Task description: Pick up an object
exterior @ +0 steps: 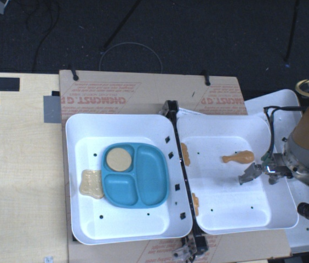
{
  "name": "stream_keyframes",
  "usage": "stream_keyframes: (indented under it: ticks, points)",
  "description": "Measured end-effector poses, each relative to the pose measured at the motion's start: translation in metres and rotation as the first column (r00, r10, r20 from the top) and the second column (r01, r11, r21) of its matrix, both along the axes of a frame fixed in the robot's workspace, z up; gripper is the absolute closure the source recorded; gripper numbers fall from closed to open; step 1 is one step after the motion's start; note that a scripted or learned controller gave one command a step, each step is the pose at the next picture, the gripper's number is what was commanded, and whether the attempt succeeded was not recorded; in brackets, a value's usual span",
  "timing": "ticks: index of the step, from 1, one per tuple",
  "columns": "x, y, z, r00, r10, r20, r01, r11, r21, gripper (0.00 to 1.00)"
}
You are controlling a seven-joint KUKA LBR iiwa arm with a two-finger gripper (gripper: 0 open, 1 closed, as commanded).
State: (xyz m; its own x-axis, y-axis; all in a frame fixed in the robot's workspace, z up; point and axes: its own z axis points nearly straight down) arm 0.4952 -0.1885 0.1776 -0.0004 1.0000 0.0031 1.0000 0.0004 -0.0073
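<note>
Pincer (258,174) hovers beside drumstick (239,158); cardboard (143,95) print unreadable.

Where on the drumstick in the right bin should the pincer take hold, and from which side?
Probably across the thin handle end of the drumstick, coming from above. It lies flat on the right bin, apart from the walls; the pincer is just beside its thick end.

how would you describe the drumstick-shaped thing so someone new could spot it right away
Look in the right bin, toward its upper right part, just left of the gripper. A small tan toy drumstick lies there on the white floor, alone. Unlike the orange-tan pieces tucked against the bin's left wall, it has a rounded end tapering to a thin handle.
</note>
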Motion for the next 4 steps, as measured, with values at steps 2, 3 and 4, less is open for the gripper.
stream_keyframes:
  ticks: [2, 3, 4]
  points:
    - [-0.011, 0.001, -0.089, 1.000, -0.002, 0.006, 0.002, 1.000, -0.002, 0.00]
    - [-0.011, 0.000, -0.079, 1.000, -0.006, 0.008, 0.006, 1.000, -0.002, 1.00]
    - [-0.016, 0.006, -0.031, 1.000, 0.001, 0.008, -0.001, 1.000, -0.003, 1.00]
